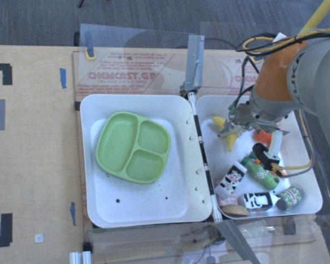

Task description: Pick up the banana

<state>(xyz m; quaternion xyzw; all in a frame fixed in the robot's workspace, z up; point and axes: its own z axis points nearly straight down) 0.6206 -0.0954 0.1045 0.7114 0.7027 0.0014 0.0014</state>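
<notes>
Claw [231, 130]: seen low in the right bin [313, 199], at the banana; whether clenched or released cannot be told.
Banana [224, 131]: yellow, found at the bin's upper left, directly beneath the claw.
Arm [280, 81]: grey, orange-banded, reached in from the right.
Clutter: green bottle [262, 171], black-and-white cartons [231, 179] lower down.
Left bin [93, 202]: occupied by a green divided plate [133, 147].
</notes>
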